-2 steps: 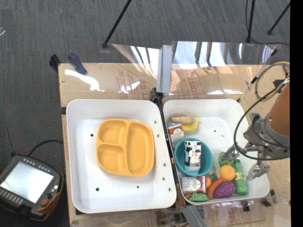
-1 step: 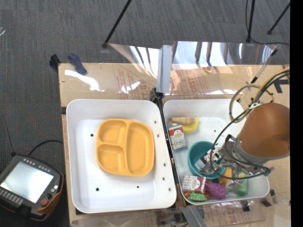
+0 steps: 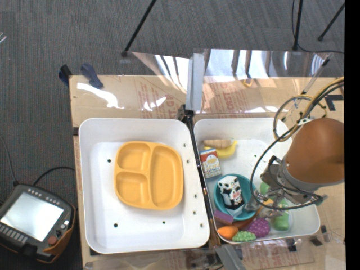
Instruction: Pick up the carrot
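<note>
I log the carrot (image 3: 228, 231) at the right bin's (image 3: 256, 129) six o'clock rim, wedged against green grapes (image 3: 244, 236); pincer (image 3: 274, 202) state I cannot tell; risk: snagging neighbours.

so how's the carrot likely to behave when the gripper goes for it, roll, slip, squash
The carrot looks like a small, smooth toy, so probably stiff and light. Its rounded, tapered shape may slip or roll out of a pinch. It lies wedged by the bin's near wall beside the green grapes, so a push would likely nudge those too.
</note>
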